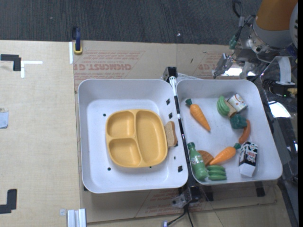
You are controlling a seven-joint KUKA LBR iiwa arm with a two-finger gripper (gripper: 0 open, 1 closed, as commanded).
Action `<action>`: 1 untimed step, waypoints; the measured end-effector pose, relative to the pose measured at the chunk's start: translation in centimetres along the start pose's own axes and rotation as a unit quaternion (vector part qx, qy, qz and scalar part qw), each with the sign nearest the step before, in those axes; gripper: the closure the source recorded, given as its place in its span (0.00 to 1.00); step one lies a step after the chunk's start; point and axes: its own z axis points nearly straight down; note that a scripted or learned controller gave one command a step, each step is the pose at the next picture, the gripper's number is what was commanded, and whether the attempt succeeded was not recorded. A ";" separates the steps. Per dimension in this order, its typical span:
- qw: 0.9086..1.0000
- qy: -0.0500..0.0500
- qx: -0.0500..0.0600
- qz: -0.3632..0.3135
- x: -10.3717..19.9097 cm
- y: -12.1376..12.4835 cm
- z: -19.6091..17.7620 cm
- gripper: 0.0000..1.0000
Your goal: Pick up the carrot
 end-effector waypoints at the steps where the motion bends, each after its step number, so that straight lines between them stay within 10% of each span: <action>1: 0.998 0.000 0.000 -0.062 8.3 0.1 9.2 0.00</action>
